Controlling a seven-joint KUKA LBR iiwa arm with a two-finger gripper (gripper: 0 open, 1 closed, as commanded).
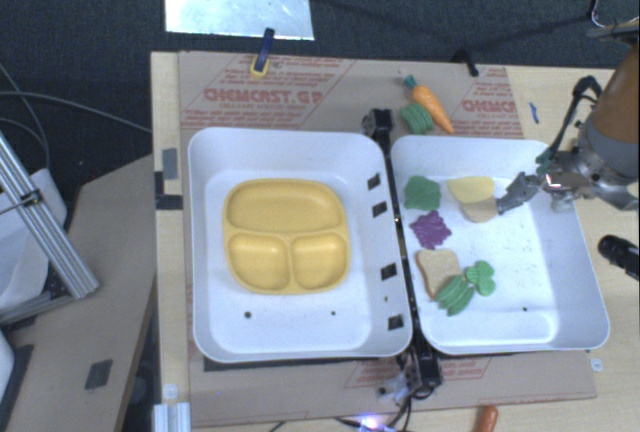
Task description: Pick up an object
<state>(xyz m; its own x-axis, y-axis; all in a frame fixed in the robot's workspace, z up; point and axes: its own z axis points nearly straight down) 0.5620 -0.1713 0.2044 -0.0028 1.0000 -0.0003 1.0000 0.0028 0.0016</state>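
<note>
a: where is the hand (512, 194)?

b: low in the right bin (560, 320), reaching in from the right. its dark tip sits just beside the pale yellow toy food piece (472, 197), at that piece's right edge. i cannot tell whether the fingers are apart or together; they blur into one dark shape.

a: is anything gripped?

b: nothing shows between the fingers.

a: what else lies near the hand?

b: to its left, beyond the yellow piece, a green leafy toy (421, 192). below and left of it, a purple grape bunch (431, 229), then a toy bread slice (437, 269) with a green pea pod (466, 287) touching it.

a: and farther off?

b: far left of the hand, the left bin (210, 160) holds a yellow divided plate (287, 234). up and left, a toy carrot (431, 104) lies on the surface (330, 85), outside both bins.
</note>
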